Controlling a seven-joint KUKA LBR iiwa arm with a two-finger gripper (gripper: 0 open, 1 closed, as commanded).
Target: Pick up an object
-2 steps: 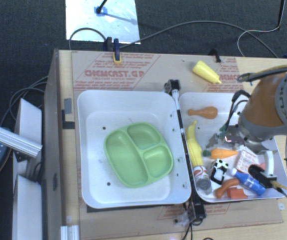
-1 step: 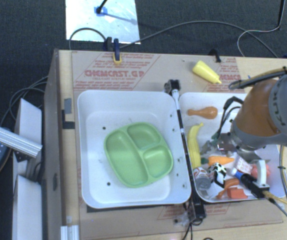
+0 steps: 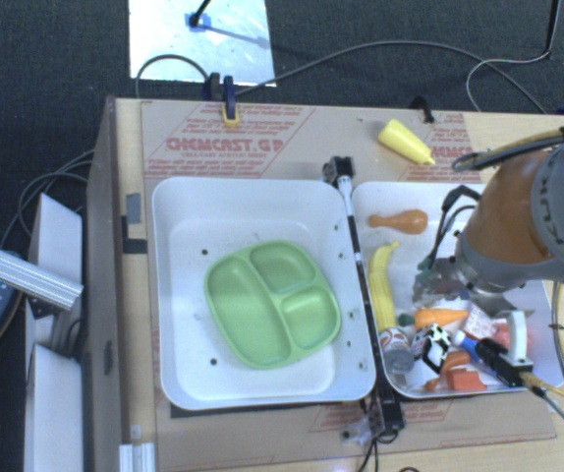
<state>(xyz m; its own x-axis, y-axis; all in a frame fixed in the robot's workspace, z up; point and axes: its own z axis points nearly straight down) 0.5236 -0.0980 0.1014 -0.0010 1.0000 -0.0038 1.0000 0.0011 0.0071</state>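
Observation:
The right bin (image 3: pixel 361 205) holds a jumble of small items. A yellow banana (image 3: pixel 381 281) lies along its left side. An orange drumstick-shaped toy (image 3: pixel 401 221) rests near the far wall. An orange carrot-like piece (image 3: pixel 439 316), a black-and-white toy (image 3: pixel 437 340) and several red, white and blue pieces (image 3: pixel 493 337) crowd the near end. My gripper (image 3: pixel 435 281) hangs low over the middle of this bin, just right of the banana and above the carrot piece. The arm's grey and orange wrist (image 3: pixel 518 219) covers the bin's right part.
The left bin (image 3: pixel 179 205) holds a green divided plate (image 3: pixel 272 303). A yellow bottle-like object (image 3: pixel 405 142) lies on the cardboard behind the right bin. Cables run across the back of the bench, and a blue-yellow clamp (image 3: pixel 229 101) stands at the far edge.

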